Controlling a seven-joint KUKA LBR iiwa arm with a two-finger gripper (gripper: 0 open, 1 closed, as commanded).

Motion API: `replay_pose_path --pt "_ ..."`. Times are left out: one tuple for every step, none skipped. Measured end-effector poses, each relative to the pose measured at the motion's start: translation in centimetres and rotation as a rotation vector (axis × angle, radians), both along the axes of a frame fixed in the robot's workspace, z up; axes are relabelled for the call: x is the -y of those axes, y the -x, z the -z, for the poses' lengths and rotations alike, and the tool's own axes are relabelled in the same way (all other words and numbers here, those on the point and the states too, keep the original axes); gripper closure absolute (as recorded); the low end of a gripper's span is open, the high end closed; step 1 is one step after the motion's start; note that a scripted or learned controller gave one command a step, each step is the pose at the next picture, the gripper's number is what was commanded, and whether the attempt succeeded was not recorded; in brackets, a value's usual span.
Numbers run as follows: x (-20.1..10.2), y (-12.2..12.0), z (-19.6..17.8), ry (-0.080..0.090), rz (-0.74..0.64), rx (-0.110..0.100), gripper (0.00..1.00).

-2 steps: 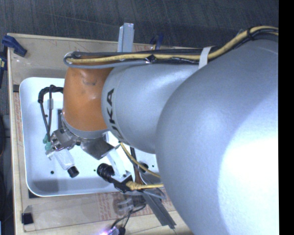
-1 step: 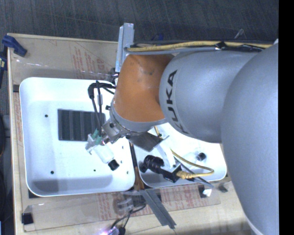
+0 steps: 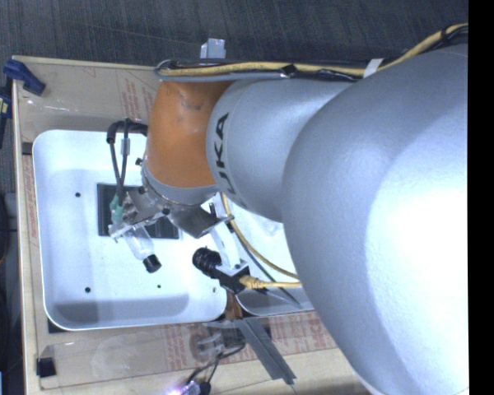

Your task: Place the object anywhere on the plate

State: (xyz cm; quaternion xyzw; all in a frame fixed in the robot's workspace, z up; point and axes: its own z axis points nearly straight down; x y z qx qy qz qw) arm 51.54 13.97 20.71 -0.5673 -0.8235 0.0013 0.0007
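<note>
My gripper (image 3: 136,235) hangs low over the middle of the left white bin (image 3: 66,179), below the orange band (image 3: 181,138) of the arm. Right under it lies a dark flat rectangle (image 3: 107,200), partly covered by the wrist. A small green piece (image 3: 116,211) shows at the gripper's left side, over that dark rectangle; I cannot tell whether it is held or lying there. A small black round part (image 3: 151,263) sits just below the gripper, above the bin floor. The grey arm hides most of the bench to the right.
The arm's big grey body (image 3: 370,204) covers the right bin, of which a corner (image 3: 267,304) shows. Cables (image 3: 115,151) loop beside the wrist. Blue clamps (image 3: 20,76) sit at the bench's far left corner. The left bin's floor (image 3: 82,278) is bare white.
</note>
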Motion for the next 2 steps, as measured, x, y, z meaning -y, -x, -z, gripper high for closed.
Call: replay_pose_path --pt "2.7 -4.8 5.3 0.001 0.288 -0.001 1.00" --pt "9.8 3.3 1.6 0.000 0.394 -0.001 1.00"
